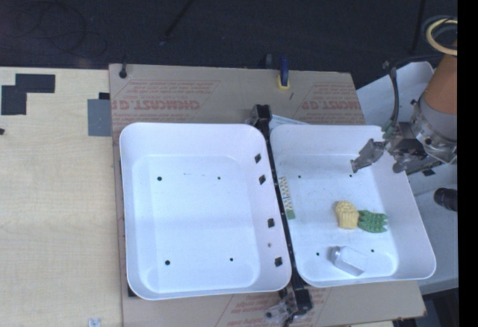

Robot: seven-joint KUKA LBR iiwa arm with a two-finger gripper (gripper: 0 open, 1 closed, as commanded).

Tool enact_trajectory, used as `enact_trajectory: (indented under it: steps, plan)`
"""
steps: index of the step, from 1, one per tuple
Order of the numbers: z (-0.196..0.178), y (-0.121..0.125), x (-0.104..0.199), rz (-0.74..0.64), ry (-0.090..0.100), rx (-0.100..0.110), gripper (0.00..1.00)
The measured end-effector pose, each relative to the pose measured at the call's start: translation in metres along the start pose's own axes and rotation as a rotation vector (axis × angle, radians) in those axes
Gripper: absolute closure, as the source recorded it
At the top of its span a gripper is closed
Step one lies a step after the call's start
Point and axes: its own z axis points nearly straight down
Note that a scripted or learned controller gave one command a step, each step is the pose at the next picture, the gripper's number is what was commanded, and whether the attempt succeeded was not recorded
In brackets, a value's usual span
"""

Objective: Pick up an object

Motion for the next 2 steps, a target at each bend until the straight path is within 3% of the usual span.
enact_trajectory:
  steps: [1,2]
  plan:
    - [0.036,-0.059,0.016,0.000,0.003,0.008,0.00]
    - [0.150,-0.018,0.017,-0.003,-0.002,-0.003,0.00]
